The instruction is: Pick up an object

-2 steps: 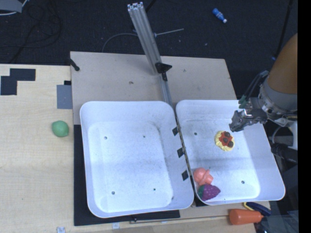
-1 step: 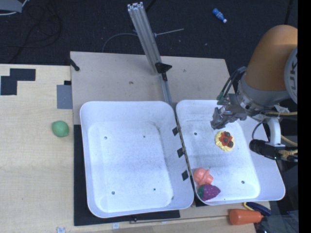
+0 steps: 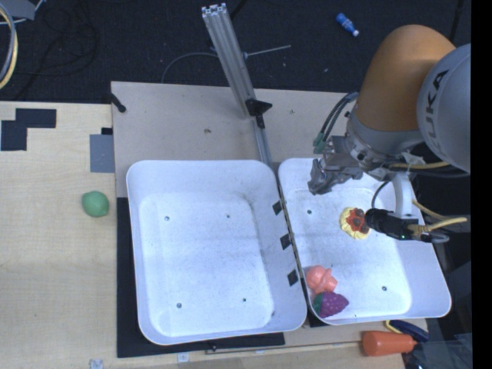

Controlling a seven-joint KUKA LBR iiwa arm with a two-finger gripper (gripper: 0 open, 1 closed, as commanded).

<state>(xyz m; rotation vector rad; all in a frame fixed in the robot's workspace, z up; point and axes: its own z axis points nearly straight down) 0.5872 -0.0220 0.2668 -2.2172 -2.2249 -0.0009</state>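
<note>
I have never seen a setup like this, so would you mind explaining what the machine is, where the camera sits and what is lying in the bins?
One fixed camera looks down at a slant on a bench. The grey and orange robot arm reaches in from the right; its gripper hangs above the right bin, with nothing visibly held. That bin holds a yellow and red toy, a pink toy and purple grapes. The left bin sits beside it. A green ball lies on the bench, left of both bins.

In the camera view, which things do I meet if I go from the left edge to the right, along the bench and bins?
Green ball → left white bin → pink toy → purple grapes → yellow and red toy → orange object.
</note>
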